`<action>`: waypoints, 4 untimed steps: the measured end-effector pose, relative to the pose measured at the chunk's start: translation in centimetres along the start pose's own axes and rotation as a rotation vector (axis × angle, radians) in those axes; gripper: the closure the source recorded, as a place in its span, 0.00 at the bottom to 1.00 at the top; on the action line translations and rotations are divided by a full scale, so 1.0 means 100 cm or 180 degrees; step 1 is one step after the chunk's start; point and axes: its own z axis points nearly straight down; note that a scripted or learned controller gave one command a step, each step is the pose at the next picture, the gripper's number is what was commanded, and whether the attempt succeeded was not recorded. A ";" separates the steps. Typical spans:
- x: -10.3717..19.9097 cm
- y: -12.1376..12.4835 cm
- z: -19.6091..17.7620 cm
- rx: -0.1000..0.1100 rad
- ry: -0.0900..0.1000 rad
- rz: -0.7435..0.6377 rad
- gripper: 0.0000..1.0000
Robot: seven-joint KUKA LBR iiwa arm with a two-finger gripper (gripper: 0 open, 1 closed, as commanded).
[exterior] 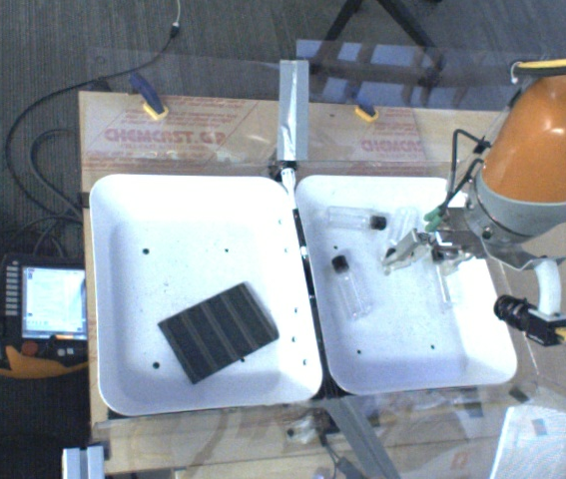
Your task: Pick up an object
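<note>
From above you see a ribbed, flat black block (219, 331) in the left bin (113, 218), open floor around it. In the right bin (482, 362), clear vials (352, 289) lie near the gripper (399, 253); its finger state cannot be told.

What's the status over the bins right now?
End effector low over right bin, nothing seen held. Clear vials beside it. Black ridged block in left bin. Nothing in the way.
</note>
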 end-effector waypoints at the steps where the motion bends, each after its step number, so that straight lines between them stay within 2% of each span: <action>1: -0.058 0.071 0.137 0.0001 -0.0001 0.0097 0.00; 2: -0.045 0.149 0.155 0.0094 -0.0007 -0.0127 0.00; 3: 0.007 0.140 0.153 -0.0012 -0.0024 -0.0125 0.00; 4: 0.007 0.141 0.142 -0.0021 -0.0026 -0.0124 1.00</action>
